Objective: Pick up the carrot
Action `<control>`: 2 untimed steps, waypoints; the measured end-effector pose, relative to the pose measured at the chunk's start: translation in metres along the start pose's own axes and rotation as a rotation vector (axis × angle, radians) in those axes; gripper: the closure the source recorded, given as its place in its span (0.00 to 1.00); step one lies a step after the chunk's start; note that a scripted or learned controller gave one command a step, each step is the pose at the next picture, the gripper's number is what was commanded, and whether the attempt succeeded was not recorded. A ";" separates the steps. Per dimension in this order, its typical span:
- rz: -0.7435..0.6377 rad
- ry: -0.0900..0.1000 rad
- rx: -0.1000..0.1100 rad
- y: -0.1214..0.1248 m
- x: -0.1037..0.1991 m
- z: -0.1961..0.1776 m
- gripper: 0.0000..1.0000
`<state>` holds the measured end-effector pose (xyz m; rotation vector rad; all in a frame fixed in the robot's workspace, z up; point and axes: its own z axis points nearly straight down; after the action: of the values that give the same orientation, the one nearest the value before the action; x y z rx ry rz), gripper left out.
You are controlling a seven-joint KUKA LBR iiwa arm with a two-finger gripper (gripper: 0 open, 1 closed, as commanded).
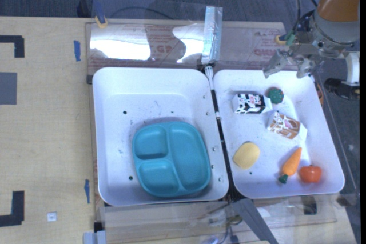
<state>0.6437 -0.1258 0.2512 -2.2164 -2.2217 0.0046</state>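
Nearest, along the front edge of the right bin [329,123], the carrot [291,163] lies tilted with its green stem end toward the front rim and its orange tip pointing back toward the far wall. Just beside it, in the bin's front right corner, sits a small red-orange tomato [310,174], close to the carrot but whether they touch cannot be told. Toward the front left corner of the same bin rests a pale yellow rounded piece [246,155], well apart from the carrot.

Across the divider, the left bin [108,117] carries a teal sectioned plate [170,159] against its front edge, its three compartments facing up.

Farther back in the right bin, near its middle, lies a small printed packet [284,125] in orange-brown and white. Beyond that, toward the back edge, a black-and-white cow-patterned carton [250,103] lies flat, with a small dark green ball [276,95] just beside it on the right.

Farthest off, the gripper [289,66] hangs over the back right corner of the right bin, well apart from the carrot. Its two fingers stand spread apart, with nothing between them.
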 end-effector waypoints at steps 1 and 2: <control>0.410 -0.002 -0.002 0.023 -0.068 0.024 0.00; 0.369 0.009 0.005 0.025 -0.072 0.156 0.00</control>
<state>0.6679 -0.1979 0.0946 -2.5788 -1.7721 0.0009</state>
